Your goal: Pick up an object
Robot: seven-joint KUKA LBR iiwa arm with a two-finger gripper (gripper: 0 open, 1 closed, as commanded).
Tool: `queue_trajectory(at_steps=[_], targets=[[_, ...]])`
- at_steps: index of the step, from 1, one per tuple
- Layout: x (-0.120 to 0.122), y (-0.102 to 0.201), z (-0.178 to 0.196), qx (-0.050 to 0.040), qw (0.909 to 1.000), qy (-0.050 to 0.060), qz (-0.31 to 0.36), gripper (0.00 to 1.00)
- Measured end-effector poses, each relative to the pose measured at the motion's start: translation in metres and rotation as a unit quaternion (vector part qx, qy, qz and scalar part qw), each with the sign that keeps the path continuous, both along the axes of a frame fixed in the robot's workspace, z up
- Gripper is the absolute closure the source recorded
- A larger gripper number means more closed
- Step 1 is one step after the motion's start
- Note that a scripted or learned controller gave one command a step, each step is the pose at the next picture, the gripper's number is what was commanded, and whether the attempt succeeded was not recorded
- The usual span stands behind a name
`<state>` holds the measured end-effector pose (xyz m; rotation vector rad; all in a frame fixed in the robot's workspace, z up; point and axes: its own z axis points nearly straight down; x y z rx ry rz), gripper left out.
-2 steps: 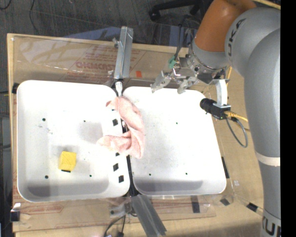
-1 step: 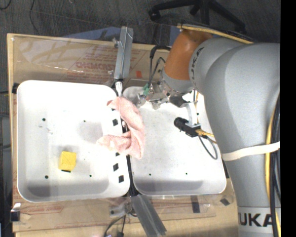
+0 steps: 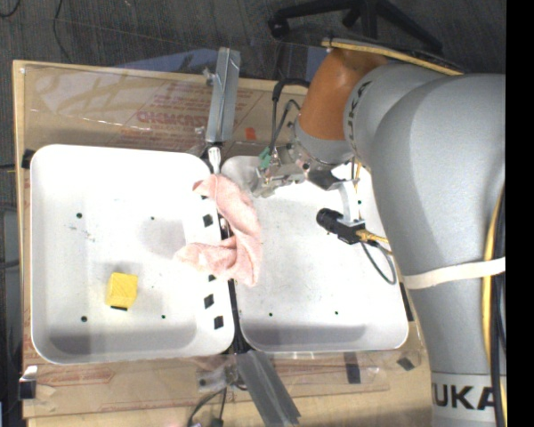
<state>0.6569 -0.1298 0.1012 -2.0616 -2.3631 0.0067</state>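
Two white bins sit side by side. One pink cloth (image 3: pixel 233 231) drapes over the divide between them, mid-frame. One yellow block (image 3: pixel 122 290) lies lower left in the left bin (image 3: pixel 62 185). The gripper (image 3: pixel 274 174) hangs at the right bin's (image 3: pixel 338 327) upper-left corner; its grip I cannot tell.

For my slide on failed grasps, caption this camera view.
KUKA arm's gripper poised at the pink cloth draped across both bins; yellow block waits left.

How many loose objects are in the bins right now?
2: a small yellow block in the left white bin, and a crumpled pink cloth draped across the divide between bins. The arm may hide others.
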Motion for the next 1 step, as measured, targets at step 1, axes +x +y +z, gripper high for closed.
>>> queue_trajectory(at_steps=[1], targets=[[-0.0044, 0.0698, 0.092, -0.0003, 0.9957, -0.004, 0.092, 1.0]])
